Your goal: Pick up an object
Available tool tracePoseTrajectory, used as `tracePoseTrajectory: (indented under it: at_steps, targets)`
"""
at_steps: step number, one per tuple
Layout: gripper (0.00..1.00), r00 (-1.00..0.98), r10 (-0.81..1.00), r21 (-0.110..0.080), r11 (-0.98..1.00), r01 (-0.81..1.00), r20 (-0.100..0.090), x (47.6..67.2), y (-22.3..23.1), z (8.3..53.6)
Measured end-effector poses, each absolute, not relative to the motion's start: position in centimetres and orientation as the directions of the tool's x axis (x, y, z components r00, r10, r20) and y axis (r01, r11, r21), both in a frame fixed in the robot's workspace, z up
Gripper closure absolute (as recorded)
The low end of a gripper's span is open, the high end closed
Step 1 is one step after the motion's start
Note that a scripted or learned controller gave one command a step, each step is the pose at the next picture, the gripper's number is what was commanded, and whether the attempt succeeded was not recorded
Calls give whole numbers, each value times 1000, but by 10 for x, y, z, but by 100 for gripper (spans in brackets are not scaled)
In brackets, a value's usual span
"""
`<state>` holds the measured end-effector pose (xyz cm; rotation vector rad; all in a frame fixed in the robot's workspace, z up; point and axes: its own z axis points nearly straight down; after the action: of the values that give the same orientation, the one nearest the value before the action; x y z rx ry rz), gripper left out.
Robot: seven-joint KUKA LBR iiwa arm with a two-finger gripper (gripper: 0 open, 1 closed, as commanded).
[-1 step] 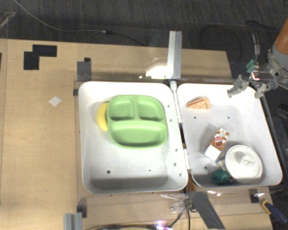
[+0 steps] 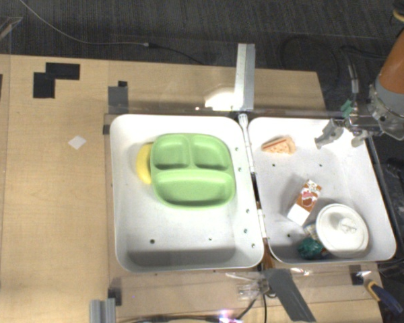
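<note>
One fixed camera looks down at a slant on both white bins (image 2: 188, 258).

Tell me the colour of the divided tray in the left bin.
Light green, seen clearly in the camera view: the divided tray.

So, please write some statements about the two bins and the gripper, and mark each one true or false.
1. The green divided plate lies in the left bin. True.
2. The yellow object lies in the right bin. False: it is in the left bin, partly under the plate.
3. The gripper holds the orange wedge. False: they are apart.
4. The white round container is in the right bin's near corner. True.
5. The small carton lies beside the white round container. True.
</note>
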<state>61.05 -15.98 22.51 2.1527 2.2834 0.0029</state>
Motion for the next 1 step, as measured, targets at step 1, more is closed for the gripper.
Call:
tracePoseTrajectory:
  at_steps: [1]
  targets:
    - [0, -238, 971, 2, 238, 971, 0, 487, -121, 144]
